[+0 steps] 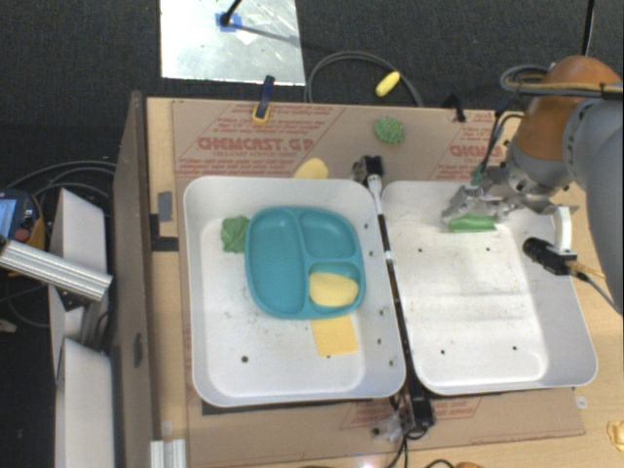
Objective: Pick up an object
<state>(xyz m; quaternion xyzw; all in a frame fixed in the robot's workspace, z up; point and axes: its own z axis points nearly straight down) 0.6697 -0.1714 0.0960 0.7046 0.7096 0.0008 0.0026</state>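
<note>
The claw is down at the far left corner of the right bin, and a small green object lies on the bin floor right under it, on its near side. The green piece is long and thin, its long axis running left to right, roughly along the bin's far wall. The metal fingers seem to come down just at its far edge, touching or nearly so, but whether they are spread, clenched or gripping the piece I cannot tell: the wrist and its fittings crowd that spot and the parts blur together. Judging from this, the coming move turns on that narrow offset: the piece sits a shade nearer and lower in the view than the fingertips, so a closing across its short side would have to be centred slightly toward the near side.

The left bin holds a teal divided plate with a yellow rounded item in its near right compartment, a flat yellow slice just beyond the plate's near edge, and a green leafy bit touching the plate's left rim. All are well apart from the claw. On the table beyond the bins lie a green bumpy ball and a yellow piece, part hidden by the left bin's far wall
</note>
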